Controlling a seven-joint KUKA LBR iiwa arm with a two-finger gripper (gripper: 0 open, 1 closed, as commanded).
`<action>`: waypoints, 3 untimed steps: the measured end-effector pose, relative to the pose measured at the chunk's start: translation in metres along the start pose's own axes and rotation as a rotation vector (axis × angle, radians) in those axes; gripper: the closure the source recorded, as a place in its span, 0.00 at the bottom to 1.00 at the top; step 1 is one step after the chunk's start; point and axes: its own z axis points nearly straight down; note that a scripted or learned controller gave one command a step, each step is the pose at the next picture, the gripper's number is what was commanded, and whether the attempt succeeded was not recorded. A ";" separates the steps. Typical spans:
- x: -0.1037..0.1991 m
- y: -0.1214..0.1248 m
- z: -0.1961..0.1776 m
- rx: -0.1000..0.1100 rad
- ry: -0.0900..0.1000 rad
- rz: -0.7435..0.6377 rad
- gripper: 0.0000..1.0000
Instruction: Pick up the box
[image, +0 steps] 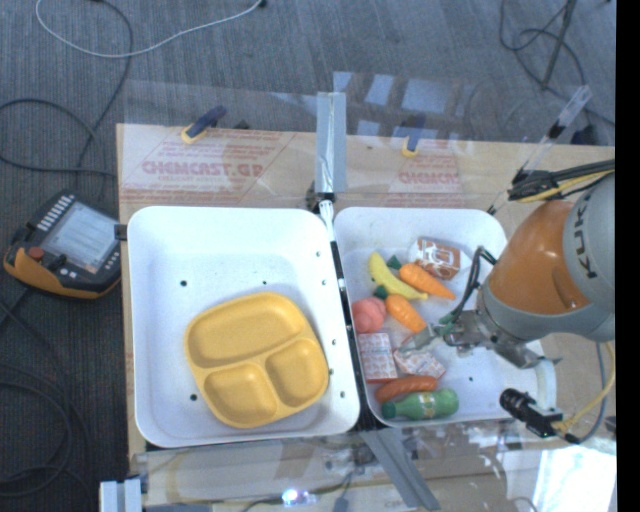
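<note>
Reaching in from the right, my arm (550, 265) hangs low over the right bin (395, 222), orange band above the wrist, wrist tipped down toward the bin's middle; my claw (440, 335) sits among the toy food, just beside the box (377, 356); I cannot tell whether the claw is parted or closed, or whether anything is in it; the box lies flat near the bin's left wall, touching a second small packet (418, 362) on its right; its long axis runs roughly from the bin's far side to its near side, slightly tilted; a tomato (369, 314) sits just beyond it, a sausage (404, 388) and a green bottle (420, 404) just nearer; two carrots (415, 295) and a banana (388, 276) crowd the far side; tight there; open floor only at the bin's far-left corner; left bin (160, 240) holds a yellow divided tray (256, 356), bare floor around it.
</note>
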 end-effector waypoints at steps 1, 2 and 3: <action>0.038 0.001 0.007 -0.011 -0.013 0.020 0.00; 0.040 0.007 -0.006 -0.022 -0.009 0.017 1.00; 0.102 0.026 -0.127 0.016 -0.001 0.010 1.00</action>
